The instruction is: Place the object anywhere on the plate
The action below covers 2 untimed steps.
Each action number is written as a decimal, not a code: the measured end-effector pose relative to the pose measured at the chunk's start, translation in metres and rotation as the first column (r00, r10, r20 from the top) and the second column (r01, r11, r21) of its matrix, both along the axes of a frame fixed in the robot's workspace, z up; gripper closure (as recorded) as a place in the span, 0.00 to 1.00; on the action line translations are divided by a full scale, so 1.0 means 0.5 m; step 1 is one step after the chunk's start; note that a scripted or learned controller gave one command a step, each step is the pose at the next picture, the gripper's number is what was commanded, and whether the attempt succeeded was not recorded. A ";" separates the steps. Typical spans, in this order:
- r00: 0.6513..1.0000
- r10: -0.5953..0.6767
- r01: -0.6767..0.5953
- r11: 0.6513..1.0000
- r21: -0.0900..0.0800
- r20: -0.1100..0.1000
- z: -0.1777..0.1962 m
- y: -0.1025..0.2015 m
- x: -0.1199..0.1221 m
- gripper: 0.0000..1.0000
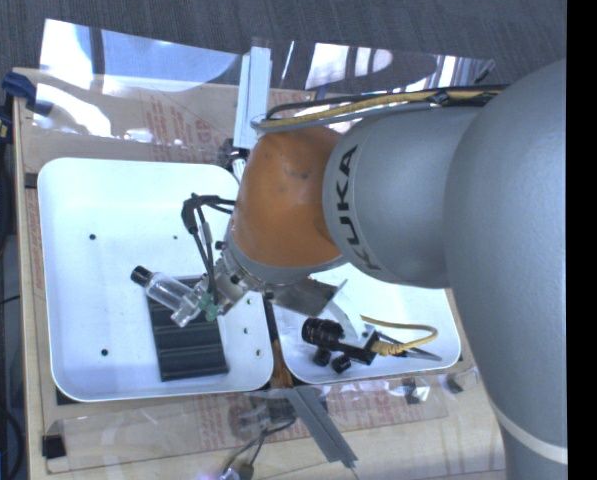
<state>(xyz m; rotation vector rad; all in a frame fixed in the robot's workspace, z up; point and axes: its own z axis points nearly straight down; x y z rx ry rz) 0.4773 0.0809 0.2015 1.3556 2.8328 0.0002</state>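
The grey arm (428,198) is reaching in from the right and covering most of the right half of the worktop (128,133). Its orange band (283,203) is hanging over the gap between the 2 white bins.

The tool (214,303) is pointing down into the left bin (78,198), near that bin's right wall and towards its near side. How wide the tool is standing cannot be told from this angle, nor whether it is gripping anything.

A small clear bottle (168,290) with a black cap (140,276) is lying on its side in the left bin, with its cap pointing far and left. Its other end is sitting right against the tool.

The plate (191,353), a dark ribbed rectangle, is lying flat in the near part of the same bin. The bottle's clear end is overlapping the plate's far edge, while the cap is sticking out over the white floor of the bin.

The arm is hiding most of the right bin (433,358), leaving just its near strip on show.
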 end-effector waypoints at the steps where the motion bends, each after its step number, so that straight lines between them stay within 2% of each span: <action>1: 1.000 -0.007 0.007 1.000 0.001 0.000 0.246 0.053 0.147 1.00; 2: 0.977 -0.212 0.212 0.977 -0.003 -0.007 0.038 0.240 0.164 1.00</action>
